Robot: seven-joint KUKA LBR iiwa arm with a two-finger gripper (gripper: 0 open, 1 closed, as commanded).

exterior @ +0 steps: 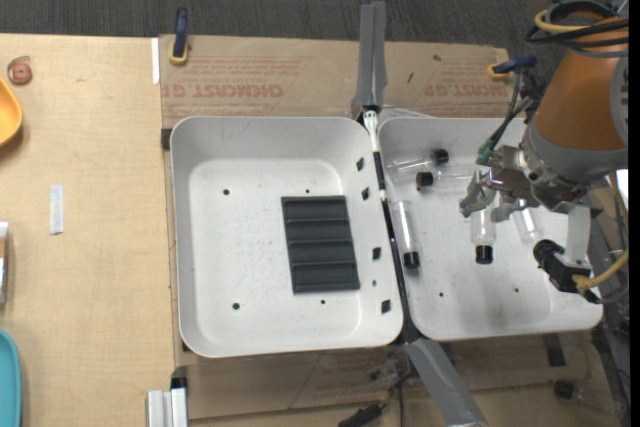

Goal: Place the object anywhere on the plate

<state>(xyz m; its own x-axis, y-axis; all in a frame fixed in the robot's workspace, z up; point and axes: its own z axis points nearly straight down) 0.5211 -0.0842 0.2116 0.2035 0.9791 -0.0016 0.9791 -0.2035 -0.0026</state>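
Observation:
A black ridged plate lies flat in the middle of the left bin. Several clear tubes with black caps lie in the right bin: two short ones near its back left, a long one along its left wall, and one in the middle. My gripper hangs over the middle of the right bin, right above that middle tube's upper end. Whether it touches the tube cannot be made out. Another clear tube shows just right of the gripper.
The grey arm with its orange band reaches in from the right over the right bin's back corner. Cables hang near that bin's right wall. A metal divider stands between the bins at the back. Cardboard underlies both bins.

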